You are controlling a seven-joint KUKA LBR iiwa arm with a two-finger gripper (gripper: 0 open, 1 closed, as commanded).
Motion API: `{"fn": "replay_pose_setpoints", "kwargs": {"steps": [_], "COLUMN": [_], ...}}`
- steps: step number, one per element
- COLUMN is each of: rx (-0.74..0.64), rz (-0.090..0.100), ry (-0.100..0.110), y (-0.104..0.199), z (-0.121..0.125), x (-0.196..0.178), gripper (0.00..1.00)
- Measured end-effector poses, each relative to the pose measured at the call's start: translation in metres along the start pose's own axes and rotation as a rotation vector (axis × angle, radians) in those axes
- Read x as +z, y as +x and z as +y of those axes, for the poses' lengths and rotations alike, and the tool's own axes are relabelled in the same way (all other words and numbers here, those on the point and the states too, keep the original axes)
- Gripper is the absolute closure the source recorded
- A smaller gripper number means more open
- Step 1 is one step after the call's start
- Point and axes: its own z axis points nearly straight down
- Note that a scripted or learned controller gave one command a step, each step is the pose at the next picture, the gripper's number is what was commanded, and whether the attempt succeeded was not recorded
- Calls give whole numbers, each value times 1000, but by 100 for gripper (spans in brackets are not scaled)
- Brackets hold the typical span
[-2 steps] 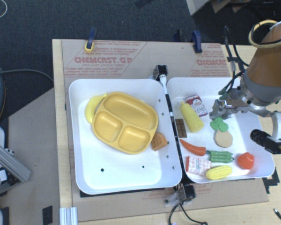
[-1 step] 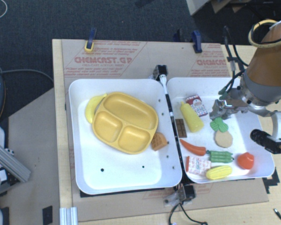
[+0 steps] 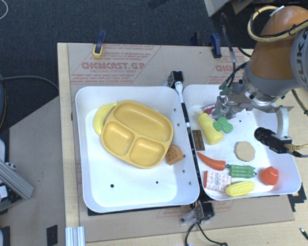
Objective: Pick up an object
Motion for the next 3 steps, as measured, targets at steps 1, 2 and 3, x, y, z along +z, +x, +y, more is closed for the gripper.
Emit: {"fn": "replay_pose_setpoints", "kwargs": {"steps": [1,2,3], "rx": [0,1,6], "rz": [1,0,0], "ry": [1,0,8], "y": [47,89,88], "z": [19,61,53], "x": [-1,10,21], "gripper": [100,100,100]}}
